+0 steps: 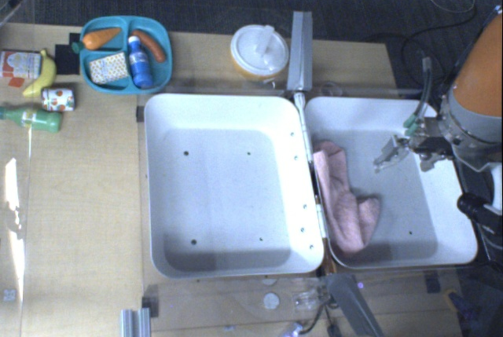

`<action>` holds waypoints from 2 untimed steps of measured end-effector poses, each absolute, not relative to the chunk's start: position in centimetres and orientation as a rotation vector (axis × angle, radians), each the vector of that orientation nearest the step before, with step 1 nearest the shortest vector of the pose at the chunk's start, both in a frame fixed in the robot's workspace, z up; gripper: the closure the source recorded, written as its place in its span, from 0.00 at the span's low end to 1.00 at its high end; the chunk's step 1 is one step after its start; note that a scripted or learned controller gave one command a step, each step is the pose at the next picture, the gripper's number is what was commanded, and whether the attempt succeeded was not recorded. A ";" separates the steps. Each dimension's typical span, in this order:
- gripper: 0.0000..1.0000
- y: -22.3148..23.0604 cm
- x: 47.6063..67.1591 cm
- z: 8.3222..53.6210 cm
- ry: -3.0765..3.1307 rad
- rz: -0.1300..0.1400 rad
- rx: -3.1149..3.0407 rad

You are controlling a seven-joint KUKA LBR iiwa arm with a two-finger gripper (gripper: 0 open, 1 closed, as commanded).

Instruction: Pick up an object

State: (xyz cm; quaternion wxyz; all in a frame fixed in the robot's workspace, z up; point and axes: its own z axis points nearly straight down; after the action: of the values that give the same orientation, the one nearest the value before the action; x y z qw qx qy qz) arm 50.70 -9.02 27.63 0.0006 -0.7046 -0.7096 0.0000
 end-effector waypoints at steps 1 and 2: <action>0.00 -10.4 49.7 14.0 -2.306 0.001 -2.131; 0.00 -8.8 50.4 9.2 -2.350 -0.016 -2.105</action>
State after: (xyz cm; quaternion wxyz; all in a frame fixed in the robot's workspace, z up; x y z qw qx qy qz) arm 50.44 -8.81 9.16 -0.0068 -0.6673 -0.7448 -0.0050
